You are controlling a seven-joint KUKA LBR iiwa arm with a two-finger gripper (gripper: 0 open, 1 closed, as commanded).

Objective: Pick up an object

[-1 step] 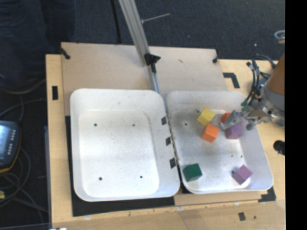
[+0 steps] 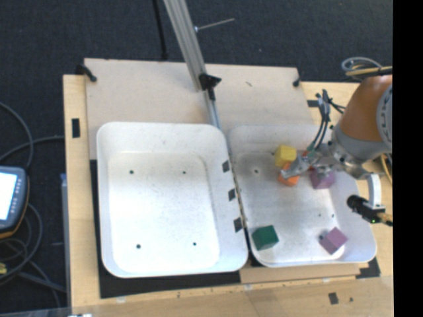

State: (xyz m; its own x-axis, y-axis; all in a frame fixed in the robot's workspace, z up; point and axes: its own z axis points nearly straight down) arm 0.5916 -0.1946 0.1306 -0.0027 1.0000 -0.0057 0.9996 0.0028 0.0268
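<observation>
The small orange object (image 2: 289, 179) is sitting in the right white bin (image 2: 291, 256), in its upper middle part, just below a yellow cube (image 2: 286, 154) that it seems to be touching. Your claw (image 2: 305, 166) is hanging right beside these two, on their right, low over the bin floor; you cannot tell whether it is released or clenched, since its tip is too blurred and too crowded by cables. Nothing is visibly sitting in its grip. Just right of the claw, a pale purple block (image 2: 322, 179) is lying partly under the grey wrist. Above it, the arm's orange band (image 2: 362, 114) is leaning in from the right. Farther out in the same bin, a dark green cube (image 2: 265, 237) is resting near the lower left corner, and a second purple cube (image 2: 332, 240) is resting near the lower right corner, well apart from the claw. The left white bin (image 2: 106, 144) is lying alongside on the wooden worktop (image 2: 145, 84). A slanted metal rail (image 2: 184, 32) is rising behind the bins.
</observation>
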